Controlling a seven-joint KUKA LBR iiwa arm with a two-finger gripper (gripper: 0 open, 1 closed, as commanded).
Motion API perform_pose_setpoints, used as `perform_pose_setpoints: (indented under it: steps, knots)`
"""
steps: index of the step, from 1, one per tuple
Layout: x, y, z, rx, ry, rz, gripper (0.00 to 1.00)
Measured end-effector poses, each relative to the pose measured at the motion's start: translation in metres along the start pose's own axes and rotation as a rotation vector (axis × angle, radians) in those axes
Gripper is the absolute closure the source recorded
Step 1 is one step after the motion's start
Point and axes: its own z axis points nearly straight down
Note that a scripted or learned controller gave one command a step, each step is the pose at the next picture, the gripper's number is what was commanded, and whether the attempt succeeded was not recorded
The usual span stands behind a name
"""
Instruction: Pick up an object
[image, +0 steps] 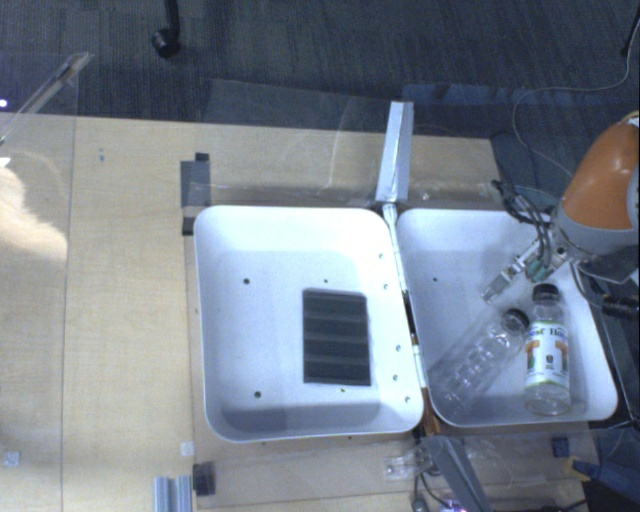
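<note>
Gripper hangs low over the right bin; we can't tell its state. Just below it we've got two clear plastic bottles: an empty one lying slantwise, a labelled one beside it. Left bin holds a dark ribbed block.

Smooth white plastic bins, clear glossy plastic bottles, matt dark ribbed pad, pale wood bench

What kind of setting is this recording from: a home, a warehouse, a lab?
Most likely a robotics lab bench for grasping trials: two white bins fixed side by side on a wooden bench, a robot arm reaching in, loose cables, and test objects like clear plastic bottles.
</note>
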Motion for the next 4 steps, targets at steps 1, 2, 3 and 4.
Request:
perform_pose_setpoints:
  steps: [1,2,3,4]
  knots:
    - [0.007,0.019,-0.003,0.000,0.000,-0.145,0.00]
    - [0.058,0.067,0.011,-0.003,0.000,-0.099,0.00]
    - [0.054,0.017,-0.046,0.001,0.001,-0.007,0.00]
    - [0.054,0.017,-0.046,0.001,0.001,-0.007,0.00]
